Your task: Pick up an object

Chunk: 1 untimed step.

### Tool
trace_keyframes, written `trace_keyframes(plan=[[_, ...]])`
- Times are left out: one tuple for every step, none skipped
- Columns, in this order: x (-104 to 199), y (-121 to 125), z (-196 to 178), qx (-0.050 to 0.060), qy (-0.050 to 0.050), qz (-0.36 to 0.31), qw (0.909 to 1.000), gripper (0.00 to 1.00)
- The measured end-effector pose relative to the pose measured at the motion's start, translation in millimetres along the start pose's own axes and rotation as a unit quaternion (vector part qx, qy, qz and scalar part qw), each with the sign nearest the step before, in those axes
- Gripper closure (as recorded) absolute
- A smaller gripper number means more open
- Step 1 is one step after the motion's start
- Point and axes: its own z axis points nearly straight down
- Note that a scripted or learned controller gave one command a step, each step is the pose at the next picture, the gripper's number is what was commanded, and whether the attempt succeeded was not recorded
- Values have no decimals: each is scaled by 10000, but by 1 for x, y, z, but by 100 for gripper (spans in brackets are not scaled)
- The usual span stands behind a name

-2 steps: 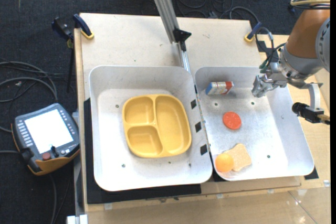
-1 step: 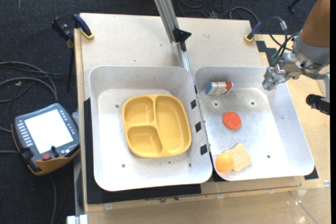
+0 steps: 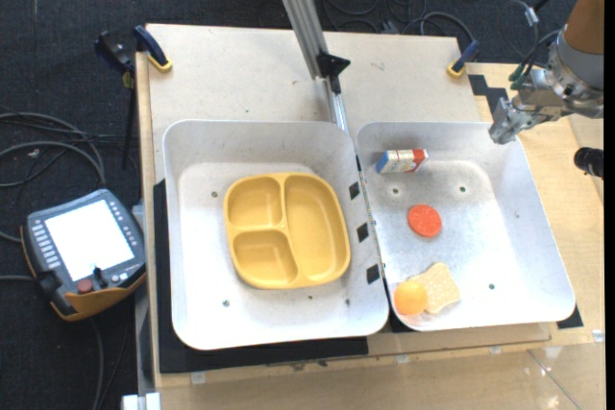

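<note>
In the right bin (image 3: pixel 524 206) lie a small white, red and blue carton (image 3: pixel 402 161) near the back left, a flat red-orange disc (image 3: pixel 425 221) in the middle, and an orange ball (image 3: pixel 411 297) touching a tan slice of bread (image 3: pixel 441 287) at the front left corner. My gripper (image 3: pixel 504 132) hangs above the right bin's back right rim, well apart from all of these. Nothing shows between its fingers.
A yellow three-compartment plate (image 3: pixel 286 229) sits in the left bin (image 3: pixel 192 168). A slanted metal pole (image 3: pixel 300 0) rises from the wall between the bins. Clamps (image 3: pixel 154 50) mark the bench's back corners. A teach pendant (image 3: pixel 82 250) lies on the floor at left.
</note>
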Motion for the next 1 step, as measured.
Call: trace_keyframes(plan=[[58,-7,2,43,20,-20,10000,100]])
